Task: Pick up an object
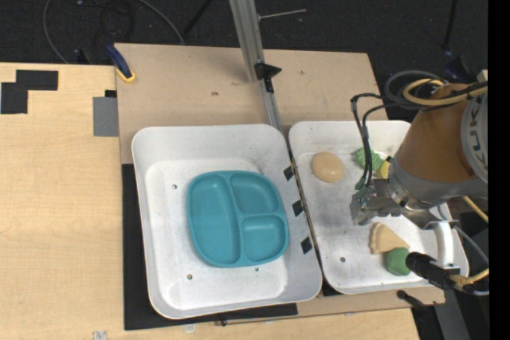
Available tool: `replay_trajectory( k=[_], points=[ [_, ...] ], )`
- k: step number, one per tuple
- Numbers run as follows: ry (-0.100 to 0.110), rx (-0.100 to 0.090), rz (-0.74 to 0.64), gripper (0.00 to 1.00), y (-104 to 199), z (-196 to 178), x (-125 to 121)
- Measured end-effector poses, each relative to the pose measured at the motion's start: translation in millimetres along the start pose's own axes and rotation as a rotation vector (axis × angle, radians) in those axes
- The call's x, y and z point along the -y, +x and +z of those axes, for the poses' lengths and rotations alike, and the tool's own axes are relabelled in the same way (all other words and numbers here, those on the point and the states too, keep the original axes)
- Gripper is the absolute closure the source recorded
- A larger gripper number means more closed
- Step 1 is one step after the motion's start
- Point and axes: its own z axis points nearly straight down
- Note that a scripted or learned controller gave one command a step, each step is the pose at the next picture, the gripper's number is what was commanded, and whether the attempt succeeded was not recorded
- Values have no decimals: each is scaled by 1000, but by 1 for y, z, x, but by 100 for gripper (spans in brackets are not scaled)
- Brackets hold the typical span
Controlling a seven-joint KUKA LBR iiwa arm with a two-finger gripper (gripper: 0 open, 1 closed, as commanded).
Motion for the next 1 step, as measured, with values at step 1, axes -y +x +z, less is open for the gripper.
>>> replay_trajectory(
  k=[1],
  points=[
    [-1,0,0,100,-6,-49,-9]
  ],
)
